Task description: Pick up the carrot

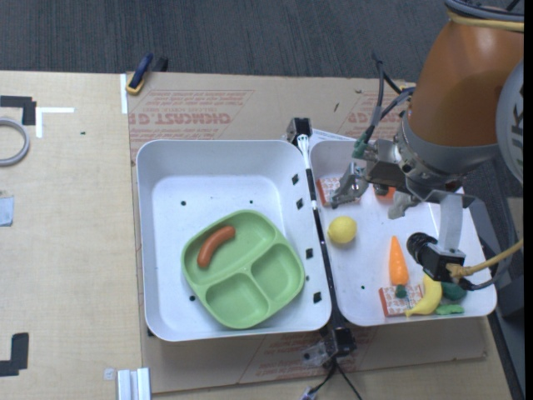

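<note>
Orange toy carrot (398, 261) lies in the right bin (358, 302), beside the banana (425, 297); likely light, stiff, slick plastic, best pinched mid-body. Gripper (371, 197) hovers above the bin's far end, state unclear

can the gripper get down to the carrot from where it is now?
Probably yes. The carrot lies exposed on the right bin's floor, apart from the lemon, top side uncovered. The banana and a small box crowd its leafy end, so the orange body looks safer.
</note>
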Available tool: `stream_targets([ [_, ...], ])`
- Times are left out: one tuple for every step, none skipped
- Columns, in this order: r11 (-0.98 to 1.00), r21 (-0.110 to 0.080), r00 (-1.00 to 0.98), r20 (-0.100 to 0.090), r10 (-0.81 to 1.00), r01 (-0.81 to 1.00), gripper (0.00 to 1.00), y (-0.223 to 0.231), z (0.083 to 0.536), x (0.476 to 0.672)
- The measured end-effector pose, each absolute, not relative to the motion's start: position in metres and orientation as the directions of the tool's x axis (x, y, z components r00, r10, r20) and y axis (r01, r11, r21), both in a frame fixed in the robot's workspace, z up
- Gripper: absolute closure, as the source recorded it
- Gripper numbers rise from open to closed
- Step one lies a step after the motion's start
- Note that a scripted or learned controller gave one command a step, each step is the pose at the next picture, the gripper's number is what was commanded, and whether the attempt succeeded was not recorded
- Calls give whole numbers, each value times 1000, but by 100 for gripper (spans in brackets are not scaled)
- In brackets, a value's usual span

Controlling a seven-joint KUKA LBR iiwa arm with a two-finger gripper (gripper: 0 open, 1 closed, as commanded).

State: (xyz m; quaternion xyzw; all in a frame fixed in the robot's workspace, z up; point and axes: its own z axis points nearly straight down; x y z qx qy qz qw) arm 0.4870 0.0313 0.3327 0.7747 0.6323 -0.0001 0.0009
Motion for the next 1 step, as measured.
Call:
stream_targets([
  [-122,-1,122,-1,993,993,0,-43,222,507],
])
